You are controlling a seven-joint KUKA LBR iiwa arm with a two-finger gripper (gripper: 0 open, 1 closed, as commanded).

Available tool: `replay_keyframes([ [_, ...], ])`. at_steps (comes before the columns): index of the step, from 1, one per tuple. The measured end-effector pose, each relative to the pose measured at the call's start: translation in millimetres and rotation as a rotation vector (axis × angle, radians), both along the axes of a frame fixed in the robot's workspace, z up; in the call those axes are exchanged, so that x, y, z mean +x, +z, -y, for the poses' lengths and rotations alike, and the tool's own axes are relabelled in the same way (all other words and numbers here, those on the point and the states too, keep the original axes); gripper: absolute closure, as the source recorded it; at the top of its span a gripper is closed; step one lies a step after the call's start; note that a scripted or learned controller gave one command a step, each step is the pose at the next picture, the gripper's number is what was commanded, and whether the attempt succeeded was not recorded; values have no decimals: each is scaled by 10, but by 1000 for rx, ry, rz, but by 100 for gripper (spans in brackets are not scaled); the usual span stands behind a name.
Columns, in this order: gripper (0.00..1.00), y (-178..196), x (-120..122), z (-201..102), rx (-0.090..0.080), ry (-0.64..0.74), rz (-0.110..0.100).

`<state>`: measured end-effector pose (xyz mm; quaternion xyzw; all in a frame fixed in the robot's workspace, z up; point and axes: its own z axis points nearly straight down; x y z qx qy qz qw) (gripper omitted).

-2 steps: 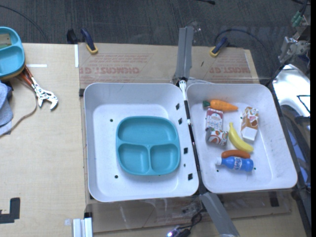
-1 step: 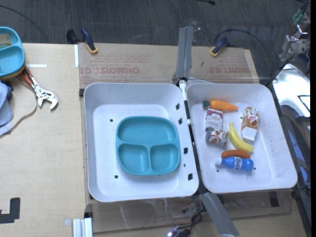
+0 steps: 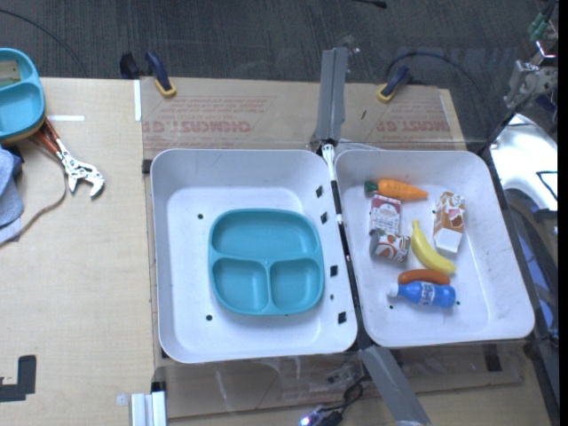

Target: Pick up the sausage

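Here, in the right bin (image 3: 497, 309), toward its near side: the sausage (image 3: 423, 277), orange-red, lying flat and roughly crosswise. Touches the blue bottle (image 3: 426, 295) just below it, which lies on its side with a white cap pointing left. Sits just under the lower end of a yellow banana (image 3: 429, 249); touching there or a hair apart, hard to tell.

Further back in the same bin: a carrot (image 3: 401, 188) with a green tip, a pink-and-white carton (image 3: 385, 213) with a small brown pack (image 3: 389, 247) right against it, and an orange-and-white carton (image 3: 449, 223) beside the banana.

In the left bin (image 3: 173, 309): a teal divided plate (image 3: 266, 262) with three compartments, lying about central.

On the wooden worktop (image 3: 80, 282), left of the bins: an adjustable wrench (image 3: 78, 174), a second teal dish (image 3: 18, 96) cut by the edge, and some grey cloth (image 3: 7, 198). Behind the bins, two clamps (image 3: 160, 74) (image 3: 393, 82) on a cardboard sheet (image 3: 231, 118).

At the upper right edge, well apart from the sausage: the pincer (image 3: 535, 65), blurred and partly cut off. Wide or narrow, cannot tell.
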<state>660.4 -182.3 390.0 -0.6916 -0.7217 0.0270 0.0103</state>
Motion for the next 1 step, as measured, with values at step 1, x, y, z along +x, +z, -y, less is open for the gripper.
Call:
replay_keyframes([
  [1, 100, 56, 13, -3, -1, 3, -5],
])
